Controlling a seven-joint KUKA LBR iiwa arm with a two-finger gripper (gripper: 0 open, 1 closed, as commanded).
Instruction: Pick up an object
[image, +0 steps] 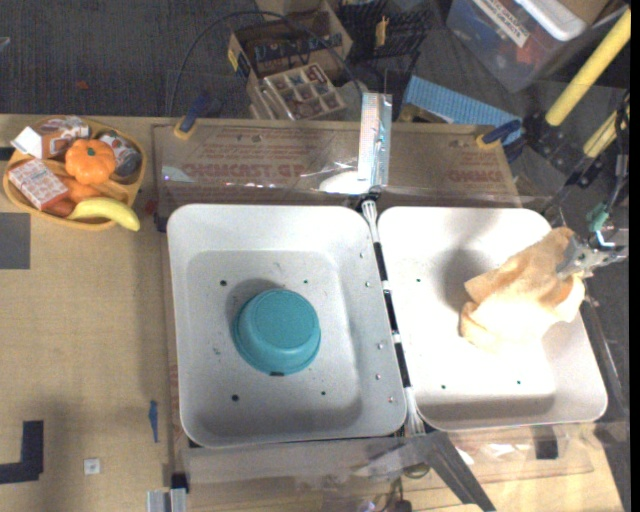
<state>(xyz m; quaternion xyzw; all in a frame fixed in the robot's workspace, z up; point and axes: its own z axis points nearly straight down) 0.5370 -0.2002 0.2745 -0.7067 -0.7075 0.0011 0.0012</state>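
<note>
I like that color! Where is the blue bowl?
The teal bowl sits upside down in the left bin, near its middle, left of the divider.

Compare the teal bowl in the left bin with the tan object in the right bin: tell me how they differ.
The teal bowl is round and smooth-edged; the tan object is lumpy and irregular, looking soft or crumpled. The bowl sits near the middle of the left bin; the tan object lies toward the right edge of the right bin, next to the gripper. The bowl seems upside down, with nothing near it. Each is alone in its white bin.
</note>
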